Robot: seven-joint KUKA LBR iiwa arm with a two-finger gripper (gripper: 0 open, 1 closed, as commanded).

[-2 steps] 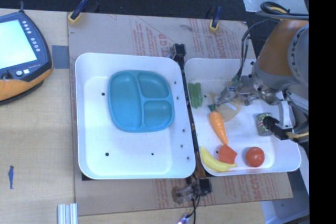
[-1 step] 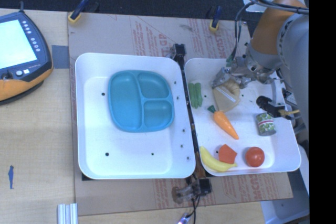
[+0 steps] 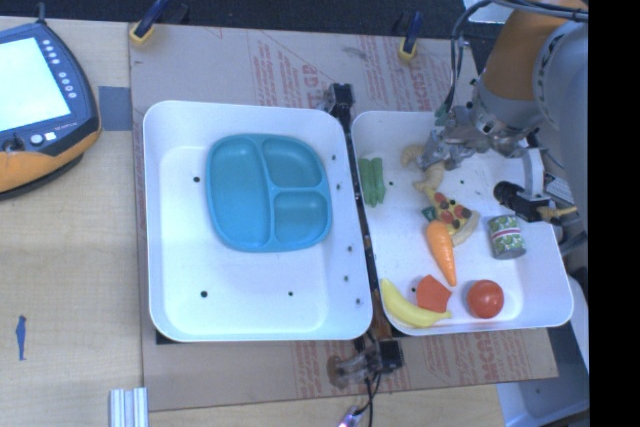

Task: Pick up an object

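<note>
My gripper (image 3: 438, 153) hangs low at the back of the right bin (image 3: 545, 315), at the end of the grey arm with the orange band (image 3: 528, 45). It sits right over a pale yellow food piece (image 3: 430, 179), partly hiding it. In front of that lie a toy pizza slice (image 3: 452, 215) and an orange carrot (image 3: 441, 253). A small green-labelled can (image 3: 507, 237) is at the right. A red tomato (image 3: 485, 299), a red-orange block (image 3: 432, 293) and a yellow banana (image 3: 408, 308) line the front. A green vegetable (image 3: 371, 181) rests by the left wall.
The left bin (image 3: 170, 295) holds a blue divided plate (image 3: 270, 192). An orange-rimmed tablet (image 3: 40, 105) sits on the bench at the far left. Blue-and-yellow clamps (image 3: 150, 20) (image 3: 408, 23) grip the cardboard's back edge. A black fitting (image 3: 340, 100) stands between the bins.
</note>
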